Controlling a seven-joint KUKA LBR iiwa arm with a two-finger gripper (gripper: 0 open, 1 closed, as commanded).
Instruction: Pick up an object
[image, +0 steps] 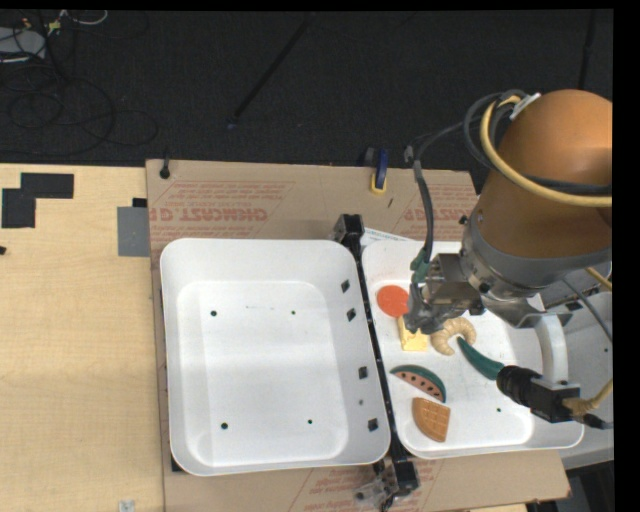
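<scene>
Tool (424, 318): low in the right white plastic bin (500, 425), right of centre in the frame; whether its jaws are apart or together I cannot tell.
Nearest object: flat yellow block (413, 341), just below the tool, beside an orange-red round disc (392, 299).
Others: cream curved piece (452, 334), dark watermelon-like slice (420, 381), tan waffle-textured wedge (431, 419).
Advice: centre over one piece, probably the yellow block, and descend straight, avoiding neighbours.

A grey arm (520, 262) with a broad orange band (555, 140), looped by black and yellow cables (487, 125).
</scene>
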